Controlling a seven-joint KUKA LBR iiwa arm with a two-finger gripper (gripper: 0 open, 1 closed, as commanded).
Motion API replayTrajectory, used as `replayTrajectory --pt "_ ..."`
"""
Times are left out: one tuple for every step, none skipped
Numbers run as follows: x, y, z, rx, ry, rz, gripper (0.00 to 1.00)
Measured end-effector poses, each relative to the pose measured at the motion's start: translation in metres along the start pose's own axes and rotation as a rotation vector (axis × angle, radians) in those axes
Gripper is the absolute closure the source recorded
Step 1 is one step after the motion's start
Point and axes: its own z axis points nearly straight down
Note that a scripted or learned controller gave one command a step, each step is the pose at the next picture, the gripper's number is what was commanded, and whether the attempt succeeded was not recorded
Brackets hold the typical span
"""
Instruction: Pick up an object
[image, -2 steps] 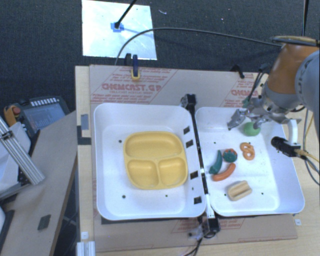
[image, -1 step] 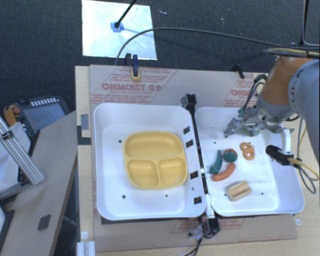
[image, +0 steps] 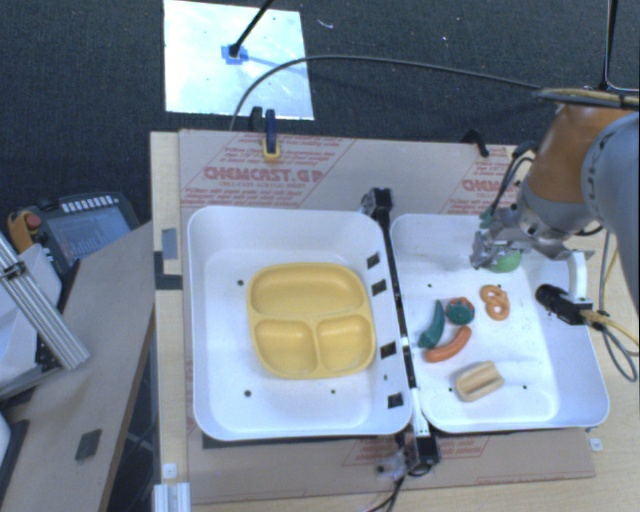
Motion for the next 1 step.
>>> replayTrajectory --pt "0.0076 0.0018 -0.047 -0.001 0.001 -0.003 1.0"
